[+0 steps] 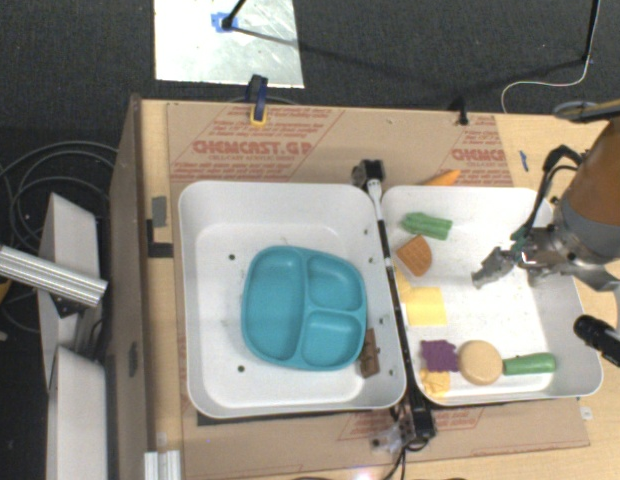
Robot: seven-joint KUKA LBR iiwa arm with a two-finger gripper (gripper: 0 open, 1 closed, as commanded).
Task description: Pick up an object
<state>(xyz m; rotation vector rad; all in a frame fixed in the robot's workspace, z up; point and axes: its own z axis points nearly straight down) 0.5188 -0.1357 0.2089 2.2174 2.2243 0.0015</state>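
My gripper [489, 269] hangs over the middle of the right bin [565, 303], above bare white floor, with nothing visibly in it. To its left lie a green piece [427, 225], a brown waffle-like piece [415, 256] and a yellow square slice [425, 306]. Along the bin's front sit a purple piece [439, 353], a round tan bun [480, 361] and a green cylinder [530, 364]. The grey arm with its orange band [602, 183] comes in from the right.
The left bin [205, 268] holds a blue divided plate [304, 308] with a small brown piece [370, 353] at its front right. An orange piece [442, 178] lies on the cardboard behind the right bin. A divider rail [388, 268] separates the bins.
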